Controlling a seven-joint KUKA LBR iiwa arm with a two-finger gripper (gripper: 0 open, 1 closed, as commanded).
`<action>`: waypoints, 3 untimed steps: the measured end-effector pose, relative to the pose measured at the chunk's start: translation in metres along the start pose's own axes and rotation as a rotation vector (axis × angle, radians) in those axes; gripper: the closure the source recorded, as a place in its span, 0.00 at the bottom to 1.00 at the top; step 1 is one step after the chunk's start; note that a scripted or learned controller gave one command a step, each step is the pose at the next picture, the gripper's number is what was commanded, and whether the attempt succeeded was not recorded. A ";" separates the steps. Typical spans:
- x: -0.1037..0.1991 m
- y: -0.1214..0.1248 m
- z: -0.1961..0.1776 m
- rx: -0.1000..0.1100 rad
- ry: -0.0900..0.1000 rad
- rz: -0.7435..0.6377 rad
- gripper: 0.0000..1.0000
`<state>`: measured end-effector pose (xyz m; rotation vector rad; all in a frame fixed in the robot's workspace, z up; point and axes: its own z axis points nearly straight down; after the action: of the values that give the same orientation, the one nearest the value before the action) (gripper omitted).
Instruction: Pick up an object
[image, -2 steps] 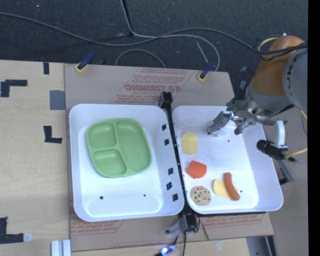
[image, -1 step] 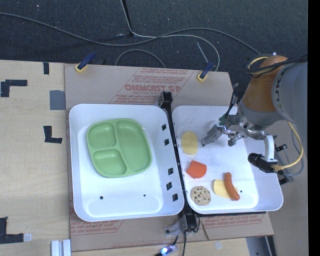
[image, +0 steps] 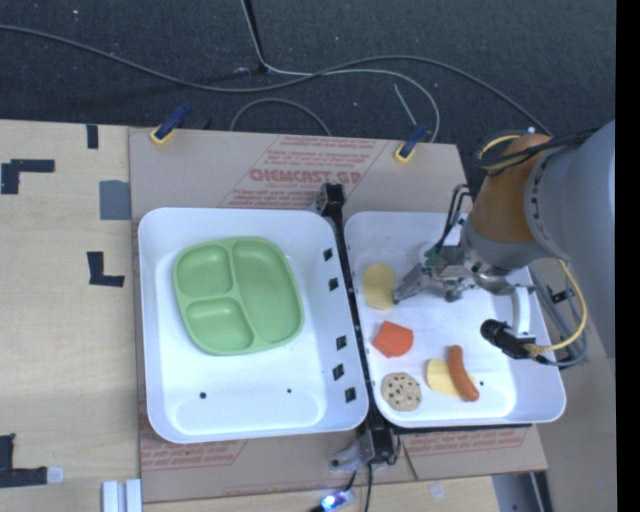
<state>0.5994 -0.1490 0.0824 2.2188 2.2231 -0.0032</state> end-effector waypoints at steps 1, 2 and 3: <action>0.000 0.001 -0.014 -0.004 -0.001 0.000 1.00; -0.008 -0.002 -0.061 -0.003 0.001 0.001 1.00; -0.007 -0.002 -0.103 -0.004 0.001 0.001 1.00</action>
<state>0.5976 -0.1557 0.1853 2.2179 2.2211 0.0024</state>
